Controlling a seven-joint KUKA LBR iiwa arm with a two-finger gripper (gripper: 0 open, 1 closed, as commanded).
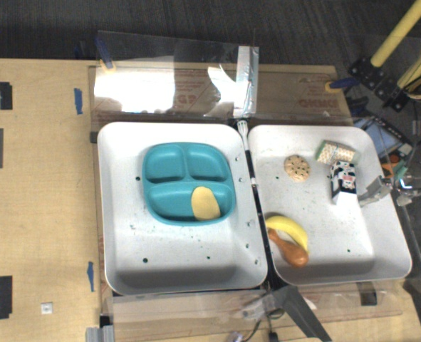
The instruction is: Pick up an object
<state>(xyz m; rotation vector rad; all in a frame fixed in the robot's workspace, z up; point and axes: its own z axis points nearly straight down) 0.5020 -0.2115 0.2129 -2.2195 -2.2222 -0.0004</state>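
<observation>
Holding five items, right bin [381, 251]; left, one tray [189, 180].

My gripper [382, 187] sits low at the right rim of the right bin [310, 129], about halfway along that side. Its grey tip pokes just over the rim, angled in toward the bin's middle. What shows of my arm [409, 178] lies just outside that rim, reaching in from the right, dark and hard to make out.
</observation>
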